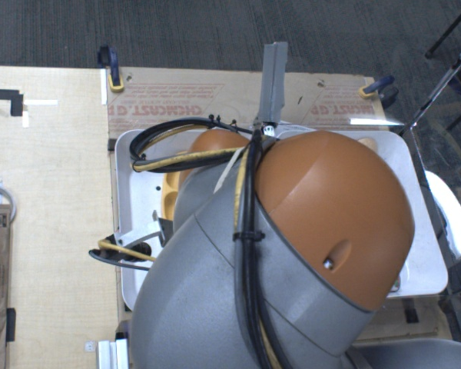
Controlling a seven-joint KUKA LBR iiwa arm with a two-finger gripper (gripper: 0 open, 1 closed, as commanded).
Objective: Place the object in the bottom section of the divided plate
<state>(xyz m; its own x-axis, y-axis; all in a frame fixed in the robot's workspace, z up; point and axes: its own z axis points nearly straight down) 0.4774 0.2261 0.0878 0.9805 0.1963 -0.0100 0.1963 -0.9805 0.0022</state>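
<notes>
- Your arm (292, 260) hangs over both bins, its orange dome and grey body covering most of them.
- You cannot tell the state of the fingers; the arm's own bulk hides them.
- The task's object and the divided plate cannot be made out under the arm, so no place relative to the fingers can be given.
- A yellow-orange shape (171, 194) peeks out in the left bin (127, 206), touching the arm's left edge.
- Black and yellow cables (177, 156) loop over that bin.
- The table (46, 206) is pale wood.
</notes>
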